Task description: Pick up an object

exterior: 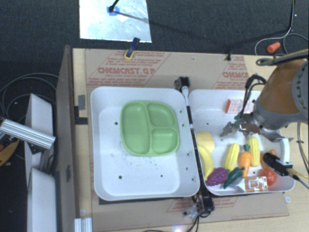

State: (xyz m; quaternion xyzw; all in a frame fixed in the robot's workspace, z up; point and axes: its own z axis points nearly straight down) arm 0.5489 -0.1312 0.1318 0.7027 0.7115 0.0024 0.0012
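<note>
My gripper [237, 129] hangs over the middle of the right bin [212, 103], open, with nothing between its fingers. Just below it lie a yellow corn cob [232, 155] and an orange carrot [245, 159]. To the gripper's left sit a pale yellow fruit [204, 140] and a yellow banana [206, 159]. Purple grapes [217, 176] and a green pepper [233, 175] rest at the bin's near edge. A second corn cob [254, 144] lies partly under the wrist. A red tomato [270, 177] sits in the near right corner.
The left bin [106, 144] holds a green divided plate [149, 128]. A small orange box [233, 105] lies at the back of the right bin. A black clamp [182, 83] sits where the bins meet. The arm's orange band [282, 88] covers the bin's right side.
</note>
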